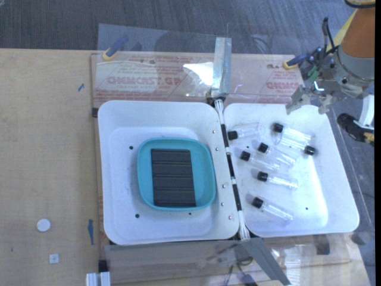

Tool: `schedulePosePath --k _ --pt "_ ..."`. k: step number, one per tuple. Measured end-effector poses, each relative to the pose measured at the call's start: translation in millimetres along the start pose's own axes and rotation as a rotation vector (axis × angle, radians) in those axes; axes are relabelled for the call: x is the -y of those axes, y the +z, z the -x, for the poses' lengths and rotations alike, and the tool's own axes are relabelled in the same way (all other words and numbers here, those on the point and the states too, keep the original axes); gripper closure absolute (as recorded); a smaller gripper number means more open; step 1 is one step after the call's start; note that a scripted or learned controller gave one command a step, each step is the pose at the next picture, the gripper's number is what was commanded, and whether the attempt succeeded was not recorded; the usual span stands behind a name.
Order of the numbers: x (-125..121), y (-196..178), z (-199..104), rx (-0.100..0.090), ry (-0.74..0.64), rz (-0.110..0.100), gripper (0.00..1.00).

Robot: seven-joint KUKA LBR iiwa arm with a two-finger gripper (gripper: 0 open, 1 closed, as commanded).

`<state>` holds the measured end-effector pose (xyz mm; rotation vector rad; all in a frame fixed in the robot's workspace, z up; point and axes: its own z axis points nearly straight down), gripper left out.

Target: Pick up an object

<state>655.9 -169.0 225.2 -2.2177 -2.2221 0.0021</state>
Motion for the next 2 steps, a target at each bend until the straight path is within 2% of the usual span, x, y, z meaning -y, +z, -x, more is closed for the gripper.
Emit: schedulePosePath --k 1,2 --pt "-10 120 -15 0.002 -0.038 0.004 0.00" --pt "23 138 -8 0.000 -0.033 0.008 0.00"
